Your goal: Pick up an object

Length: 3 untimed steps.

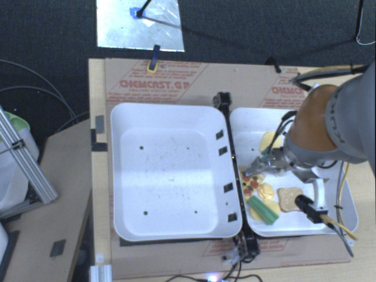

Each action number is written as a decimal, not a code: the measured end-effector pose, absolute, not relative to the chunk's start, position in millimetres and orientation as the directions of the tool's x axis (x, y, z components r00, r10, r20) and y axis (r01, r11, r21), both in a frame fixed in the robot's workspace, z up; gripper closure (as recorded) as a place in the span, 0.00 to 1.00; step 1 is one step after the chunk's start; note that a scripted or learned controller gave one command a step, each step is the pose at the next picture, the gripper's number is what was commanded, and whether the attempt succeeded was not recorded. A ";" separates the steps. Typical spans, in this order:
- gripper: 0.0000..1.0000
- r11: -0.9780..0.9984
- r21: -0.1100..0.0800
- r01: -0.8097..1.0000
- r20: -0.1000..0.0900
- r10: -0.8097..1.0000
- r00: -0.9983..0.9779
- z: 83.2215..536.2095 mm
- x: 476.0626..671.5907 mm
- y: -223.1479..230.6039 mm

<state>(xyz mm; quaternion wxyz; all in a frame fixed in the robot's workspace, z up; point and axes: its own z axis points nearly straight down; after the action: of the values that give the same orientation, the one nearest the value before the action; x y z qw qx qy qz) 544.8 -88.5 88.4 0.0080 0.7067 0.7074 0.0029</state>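
End effector (257, 168): metallic, at the lower right of the frame, reaching leftward from the grey arm (346, 122) with its orange band (311, 119); its tip sat low over the right bin (247, 122), just above the cluster of objects. Whether it was released or clenched could not be told, and nothing was seen between its tips.

Objects, all in the right bin, lower left part:
- Green block (263, 210): elongated, lying at a slant near the bin's lower edge, close to the divider.
- Pale yellow piece (266, 191): just above the green block, touching or nearly touching it.
- Small red pieces (251, 184): beside the yellow piece, directly below the end effector's tip.
- Tan, toast-like piece (288, 198): right of the yellow piece, flat on the bin floor.
- Yellow rounded item (268, 140): higher in the bin, partly hidden by the arm.

Left bin (170, 175): white, shallow, centre of the frame, adjoining the right bin along a black-clipped divider.

Tabletop (176, 84): brown board with red lettering, carrying both bins.

Silver sheet (140, 16): upper left of the frame, on the dark floor.
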 end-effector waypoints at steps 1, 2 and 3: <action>0.00 -0.002 0.014 1.000 -0.002 1.000 0.002 88.3 531.5 -96.4; 0.00 -0.006 0.016 1.000 -0.010 1.000 0.006 87.9 489.3 -87.6; 1.00 -0.001 0.017 1.000 -0.002 1.000 0.001 99.3 492.0 -84.6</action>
<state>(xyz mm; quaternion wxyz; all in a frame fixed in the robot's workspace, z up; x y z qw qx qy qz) 492.0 -84.6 99.3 0.0068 0.7073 0.7068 0.0051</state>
